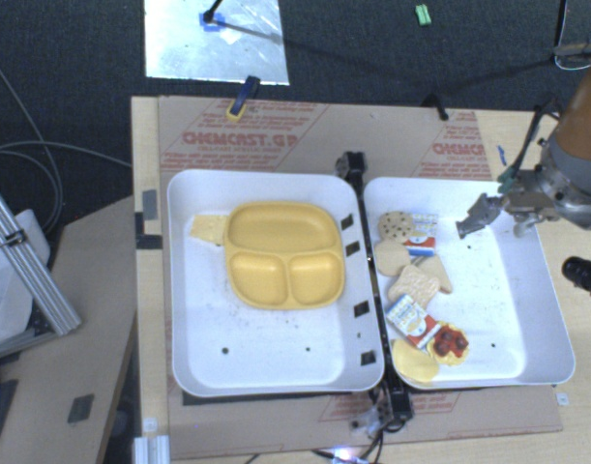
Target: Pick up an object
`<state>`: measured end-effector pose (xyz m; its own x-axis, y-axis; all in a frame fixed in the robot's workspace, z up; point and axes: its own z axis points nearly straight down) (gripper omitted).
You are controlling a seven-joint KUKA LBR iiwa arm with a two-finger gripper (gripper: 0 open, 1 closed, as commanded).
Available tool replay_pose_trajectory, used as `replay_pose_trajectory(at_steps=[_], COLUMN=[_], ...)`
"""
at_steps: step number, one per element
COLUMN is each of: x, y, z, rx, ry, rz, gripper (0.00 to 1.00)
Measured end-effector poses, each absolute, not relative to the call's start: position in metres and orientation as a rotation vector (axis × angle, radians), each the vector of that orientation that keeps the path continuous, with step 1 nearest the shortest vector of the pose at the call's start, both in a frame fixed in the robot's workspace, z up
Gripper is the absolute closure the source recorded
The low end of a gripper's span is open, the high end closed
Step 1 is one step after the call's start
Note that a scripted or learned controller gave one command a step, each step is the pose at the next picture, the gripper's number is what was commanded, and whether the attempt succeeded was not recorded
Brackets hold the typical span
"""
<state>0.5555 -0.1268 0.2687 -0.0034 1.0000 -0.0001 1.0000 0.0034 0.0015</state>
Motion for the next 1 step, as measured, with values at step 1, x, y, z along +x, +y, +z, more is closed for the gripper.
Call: replay_pose_trajectory(at_steps=[1], x=[0.5975], y=[-0.0938], z=[0.0950], rx=[2.216], ry=[2.234], rz=[-0.003], gripper=[0.00])
